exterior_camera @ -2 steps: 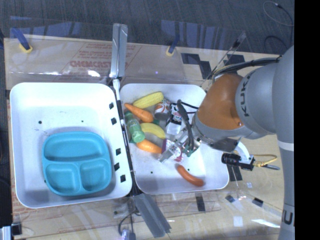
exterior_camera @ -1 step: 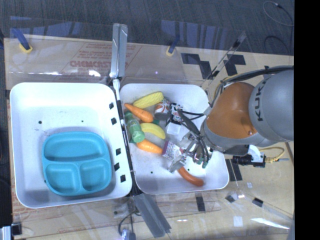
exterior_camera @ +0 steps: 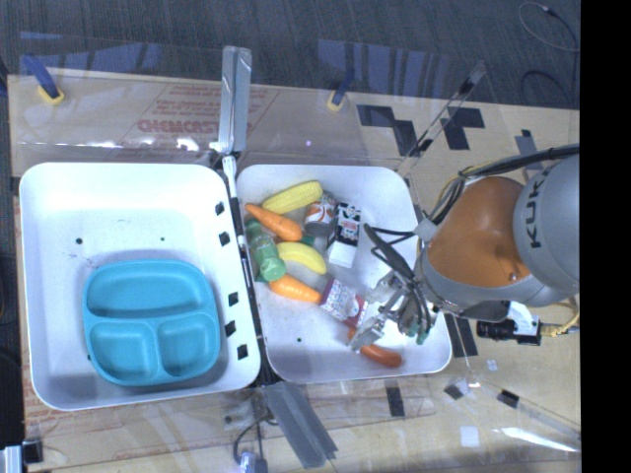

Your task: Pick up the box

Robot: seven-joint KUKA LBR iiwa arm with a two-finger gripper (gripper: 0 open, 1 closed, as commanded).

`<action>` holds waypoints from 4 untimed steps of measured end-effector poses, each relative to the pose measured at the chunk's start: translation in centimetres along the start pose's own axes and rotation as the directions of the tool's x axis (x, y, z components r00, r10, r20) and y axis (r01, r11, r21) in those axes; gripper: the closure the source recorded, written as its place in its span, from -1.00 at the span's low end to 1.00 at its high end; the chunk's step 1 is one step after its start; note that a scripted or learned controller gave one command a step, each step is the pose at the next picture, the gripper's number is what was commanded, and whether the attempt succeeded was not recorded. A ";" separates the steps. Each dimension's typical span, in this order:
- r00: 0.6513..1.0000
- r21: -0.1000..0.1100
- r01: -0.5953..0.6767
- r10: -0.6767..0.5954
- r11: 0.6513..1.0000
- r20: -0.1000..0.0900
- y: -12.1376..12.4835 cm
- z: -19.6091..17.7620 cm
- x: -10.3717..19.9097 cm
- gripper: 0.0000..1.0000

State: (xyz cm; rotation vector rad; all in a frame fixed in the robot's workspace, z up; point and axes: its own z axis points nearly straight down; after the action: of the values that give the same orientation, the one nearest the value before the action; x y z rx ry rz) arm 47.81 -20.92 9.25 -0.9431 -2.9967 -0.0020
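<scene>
Brightness: the scene was evenly and fairly brightly lit from above, the white bins close to washed out.
Glare: pale reflections lay on the clear sheet [exterior_camera: 296,116] behind the bins, and a soft sheen sat on the orange band [exterior_camera: 473,239] of the arm.
Shadows: a soft, faint shadow lay around the blue tray [exterior_camera: 148,323] in the left bin [exterior_camera: 59,215]; the carpet [exterior_camera: 296,8] at the top was dark.
Sharpness: detail was soft and slightly grainy; small print on the packets in the right bin [exterior_camera: 394,190] was unreadable.
Distortion: straight edges appeared slightly bowed toward the frame's borders.
</scene>
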 end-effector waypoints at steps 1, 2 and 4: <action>0.993 0.001 -0.116 0.116 0.993 0.002 3.5 -2.2 -5.1 -1.00; 0.878 -0.001 -0.478 0.478 0.878 0.003 3.8 -0.4 -5.9 -1.00; 0.782 -0.005 -0.623 0.623 0.782 0.002 5.0 -1.4 -3.5 1.00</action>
State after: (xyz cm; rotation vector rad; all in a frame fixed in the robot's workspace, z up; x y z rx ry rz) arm 53.55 -18.78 10.70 -1.8819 -2.5202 -0.0068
